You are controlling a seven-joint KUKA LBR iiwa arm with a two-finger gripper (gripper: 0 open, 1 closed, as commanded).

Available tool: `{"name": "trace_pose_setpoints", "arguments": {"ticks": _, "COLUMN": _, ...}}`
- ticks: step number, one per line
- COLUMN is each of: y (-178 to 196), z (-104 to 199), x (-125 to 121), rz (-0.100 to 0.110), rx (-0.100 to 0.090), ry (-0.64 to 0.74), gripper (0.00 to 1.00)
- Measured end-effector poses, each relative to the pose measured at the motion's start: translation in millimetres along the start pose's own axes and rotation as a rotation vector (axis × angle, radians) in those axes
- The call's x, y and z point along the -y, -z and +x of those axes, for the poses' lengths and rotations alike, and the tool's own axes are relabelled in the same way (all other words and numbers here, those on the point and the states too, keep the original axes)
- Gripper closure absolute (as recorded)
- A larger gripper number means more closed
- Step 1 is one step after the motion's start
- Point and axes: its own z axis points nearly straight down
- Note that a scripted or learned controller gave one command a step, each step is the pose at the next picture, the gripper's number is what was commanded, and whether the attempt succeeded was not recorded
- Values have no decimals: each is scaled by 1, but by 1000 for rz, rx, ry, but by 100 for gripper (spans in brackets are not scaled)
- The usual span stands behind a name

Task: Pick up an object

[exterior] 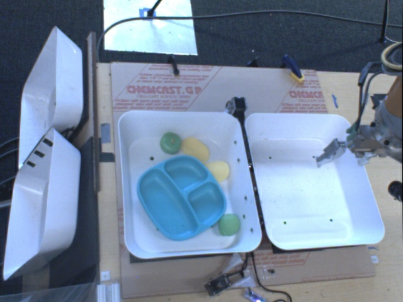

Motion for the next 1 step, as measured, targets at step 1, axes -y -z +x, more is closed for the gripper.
{"name": "trace_pose_setpoints", "arguments": {"ticks": 1, "y": 2, "z": 0, "x": -1, "rz": -4, "rx": 1, "ry": 1, "gripper": 0}}
